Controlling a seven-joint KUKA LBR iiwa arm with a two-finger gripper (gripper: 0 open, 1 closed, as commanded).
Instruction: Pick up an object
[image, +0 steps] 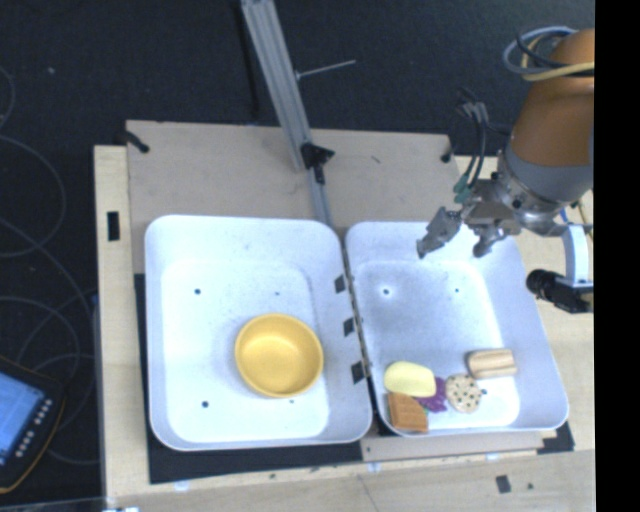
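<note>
Tool (461, 240), fingers spread and empty, above the right bin's (535, 330) far edge; toy foods (440, 388) at its near edge remain unpicked, task barely begun.

Grey arm (548, 120) (orange band above wrist), gripper (461, 241) with fingers (434, 240) spread, empty.

The arm (555, 110) is cut off by the frame's top edge at about two o'clock. At five o'clock a small purple thing (436, 403) lies mostly hidden under the yellow piece (409, 378) and the speckled cookie (463, 393); possibly a toy, too small to tell.
</note>
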